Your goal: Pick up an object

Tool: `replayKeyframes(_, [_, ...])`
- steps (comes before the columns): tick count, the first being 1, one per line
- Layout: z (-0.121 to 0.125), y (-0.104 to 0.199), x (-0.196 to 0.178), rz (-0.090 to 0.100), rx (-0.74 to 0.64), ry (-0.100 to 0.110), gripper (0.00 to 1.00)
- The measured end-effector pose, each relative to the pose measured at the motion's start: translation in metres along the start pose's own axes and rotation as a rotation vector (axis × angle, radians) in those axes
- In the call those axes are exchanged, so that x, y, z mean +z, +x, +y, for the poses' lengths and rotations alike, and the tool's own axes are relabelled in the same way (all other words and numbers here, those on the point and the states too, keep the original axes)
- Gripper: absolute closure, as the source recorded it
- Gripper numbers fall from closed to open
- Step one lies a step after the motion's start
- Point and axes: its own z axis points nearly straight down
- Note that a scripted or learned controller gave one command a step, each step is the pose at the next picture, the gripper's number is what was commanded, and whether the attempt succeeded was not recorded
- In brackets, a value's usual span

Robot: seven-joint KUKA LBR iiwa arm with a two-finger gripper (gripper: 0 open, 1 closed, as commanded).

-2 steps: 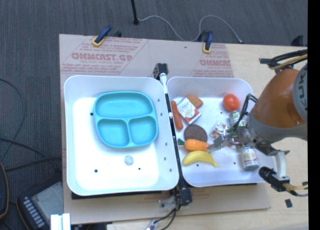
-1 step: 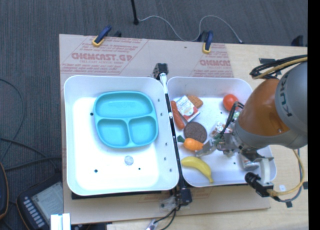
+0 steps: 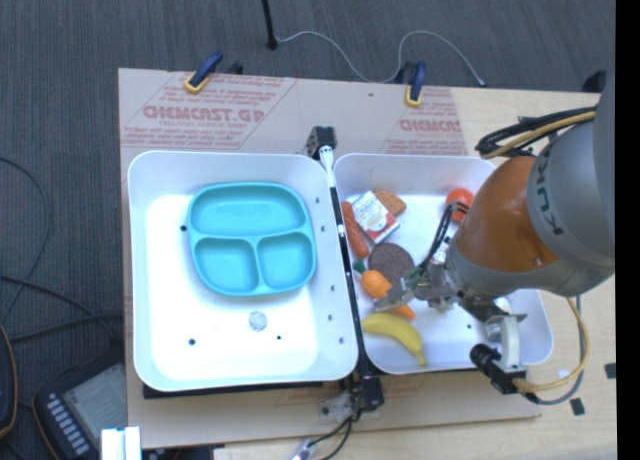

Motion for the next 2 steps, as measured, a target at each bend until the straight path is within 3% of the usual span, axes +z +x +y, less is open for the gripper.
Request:
replayKeyframes(1, [0.0012,0.0006,-0.0111,0.002,0.0,-0.002,1.0])
replayKeyframes(2, [0.0007,0.0007,-0.0102,0.002,0.0,0.0,0.0])
